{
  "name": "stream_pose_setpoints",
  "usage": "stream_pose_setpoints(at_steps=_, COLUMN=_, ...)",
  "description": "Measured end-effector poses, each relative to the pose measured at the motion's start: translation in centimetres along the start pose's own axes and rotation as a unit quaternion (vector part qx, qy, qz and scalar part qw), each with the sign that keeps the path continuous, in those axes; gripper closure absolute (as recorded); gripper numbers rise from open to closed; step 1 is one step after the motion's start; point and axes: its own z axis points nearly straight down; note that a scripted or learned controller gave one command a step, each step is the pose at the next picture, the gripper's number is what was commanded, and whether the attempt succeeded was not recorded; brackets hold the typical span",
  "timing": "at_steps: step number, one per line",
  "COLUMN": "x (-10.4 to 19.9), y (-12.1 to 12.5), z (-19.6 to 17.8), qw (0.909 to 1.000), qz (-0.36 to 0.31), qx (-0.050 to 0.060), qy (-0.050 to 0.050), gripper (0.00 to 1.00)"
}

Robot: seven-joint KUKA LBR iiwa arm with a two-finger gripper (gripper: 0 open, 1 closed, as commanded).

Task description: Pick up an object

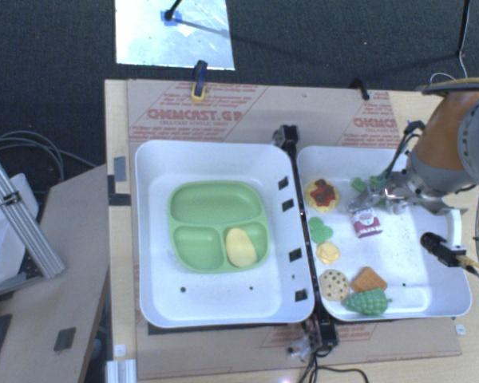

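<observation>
The right bin (443,298) holds several toy foods. A maroon and white packet (368,226) lies near its middle. My gripper (368,204) hangs low right above the packet's top edge, reaching in from the right. Whether it touches the packet I cannot tell. A green leafy piece (364,184) lies just behind the gripper. Along the bin's left side are a round yellow piece with a red top (322,194), a small green piece (320,230) and a small yellow piece (328,252). At the front sit a speckled cookie (333,283), an orange cracker (370,278) and green grapes (368,302).
The left bin (156,294) carries a green divided tray (215,206) with a pale yellow piece (240,246) in its lower right compartment. A black divider strip (294,206) runs between the bins. A black part of the arm (441,250) hangs over the right bin's right side.
</observation>
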Motion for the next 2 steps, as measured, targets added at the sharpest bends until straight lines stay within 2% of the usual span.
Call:
stream_pose_setpoints(at_steps=1, x=3.8, y=-4.1, z=0.5, qw=1.0000, qz=-0.002, qx=0.007, qy=0.000, gripper=0.00)
stream_pose_setpoints(at_steps=2, x=2.6, y=1.5, z=0.4, qw=1.0000, qz=-0.003, qx=0.002, qy=-0.002, gripper=0.00)
